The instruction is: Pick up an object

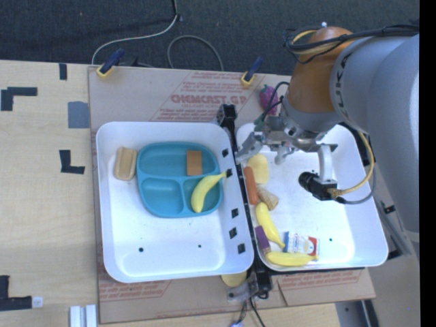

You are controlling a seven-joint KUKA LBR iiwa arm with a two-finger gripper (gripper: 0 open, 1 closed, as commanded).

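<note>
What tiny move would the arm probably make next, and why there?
Probably a short drop straight down. The gripper hangs at the right bin's left edge, just above a pale yellow piece and an orange carrot-like stick, the nearest things to grab.

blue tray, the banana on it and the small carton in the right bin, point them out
blue tray (158,191), camera view, bare lower-left compartment
banana (203,191), camera view, middle of its curve
carton (300,243), camera view, its top face

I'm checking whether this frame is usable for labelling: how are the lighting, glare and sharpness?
Camera view: lighting is even and bright; the white bins look nearly washed out, with soft shadows under the arm. The blue tray and its banana are fairly crisp; the end effector is slightly soft.
</note>
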